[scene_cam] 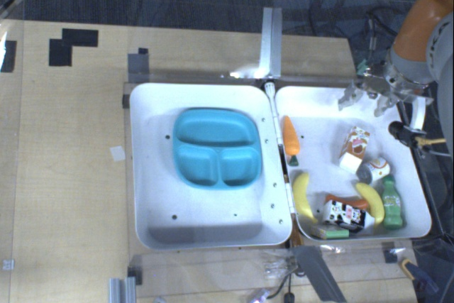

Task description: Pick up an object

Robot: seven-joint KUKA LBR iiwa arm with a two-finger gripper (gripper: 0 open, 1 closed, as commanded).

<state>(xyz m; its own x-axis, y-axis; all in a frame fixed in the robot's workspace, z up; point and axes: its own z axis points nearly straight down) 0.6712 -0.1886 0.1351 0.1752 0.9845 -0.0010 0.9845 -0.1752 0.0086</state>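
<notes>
- Our gripper (367, 97) hangs over the far right corner of the right bin (319, 101), its two fingers spread apart with nothing between them.
- The things we might pick all lie nearer the camera than the gripper, in the middle and near half of that same bin.
- Nearest to us is a small carton (355, 145) with a red print, lying tilted just below the gripper in the view; we judge it the easiest reach, since it stands apart from the pile.
- A carrot (290, 136) lies against the bin's left wall, well off to the gripper's left in the view, its long axis running along that wall.
- Further toward the near edge sit two bananas (302, 196), one by the left wall and one (372, 199) touching a green bottle (391, 203), with a dark packet (345, 213) between them.
- The left bin (149, 152) holds a blue tray (216, 147), well apart from the gripper.
- So, as we judge it, the coming move is downward and toward the camera, with the fingers set across the carton's short side.
</notes>
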